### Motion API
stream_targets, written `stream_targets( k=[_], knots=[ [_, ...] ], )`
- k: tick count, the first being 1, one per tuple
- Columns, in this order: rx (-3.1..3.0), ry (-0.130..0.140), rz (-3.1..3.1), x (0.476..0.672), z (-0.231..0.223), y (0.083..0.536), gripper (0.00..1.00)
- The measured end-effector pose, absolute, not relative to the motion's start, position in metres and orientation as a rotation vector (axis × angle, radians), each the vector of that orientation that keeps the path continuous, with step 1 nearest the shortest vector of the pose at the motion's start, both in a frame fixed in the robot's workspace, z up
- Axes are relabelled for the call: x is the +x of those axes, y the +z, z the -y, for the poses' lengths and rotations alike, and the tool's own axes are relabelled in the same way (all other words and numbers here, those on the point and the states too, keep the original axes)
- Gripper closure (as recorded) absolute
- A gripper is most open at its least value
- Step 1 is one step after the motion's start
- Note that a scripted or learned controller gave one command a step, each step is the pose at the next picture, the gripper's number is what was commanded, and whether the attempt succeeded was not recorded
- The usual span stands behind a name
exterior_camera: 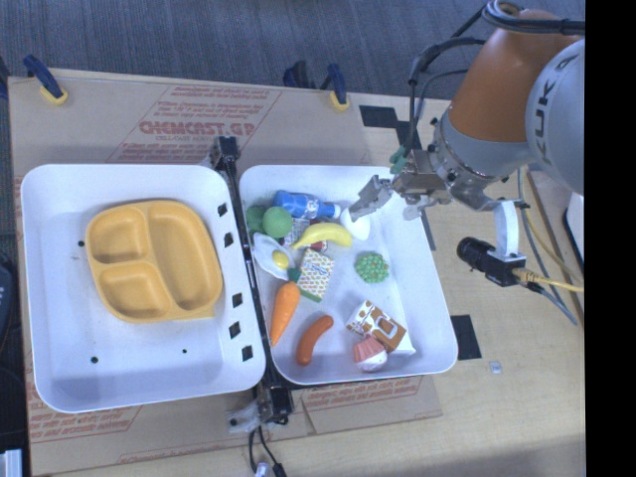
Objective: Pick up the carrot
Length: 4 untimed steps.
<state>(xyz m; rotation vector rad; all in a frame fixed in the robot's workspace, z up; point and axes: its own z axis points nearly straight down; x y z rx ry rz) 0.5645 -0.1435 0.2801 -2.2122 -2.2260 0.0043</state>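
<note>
The orange carrot [284,311] with a green top lies in the right bin [427,276], near its left wall and toward the front. My gripper [383,196] hangs over the bin's far right part, well up and right of the carrot. Its fingers [368,200] are spread apart with nothing between them. The arm's orange band and grey wrist rise behind it to the right.
Around the carrot lie a red sausage [314,338], a banana [323,235], a fried egg [273,257], a green ball [277,222], a blue can [303,205], a green disc [371,265] and a cake slice [375,330]. The left bin [50,366] holds a yellow divided plate [152,259].
</note>
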Motion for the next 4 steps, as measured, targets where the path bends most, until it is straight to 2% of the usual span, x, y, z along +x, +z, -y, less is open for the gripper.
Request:
stream_targets(
  k=[1,2,3,4],
  knots=[
    [-2.402,0.006,2.017,0.520,0.098,0.160,0.00],
    [-2.695,0.005,1.604,0.495,0.105,0.091,0.00],
    [-2.792,0.006,1.422,0.490,0.093,0.091,0.00],
    [-2.943,0.006,1.086,0.476,0.030,0.191,0.00]
  ],
)
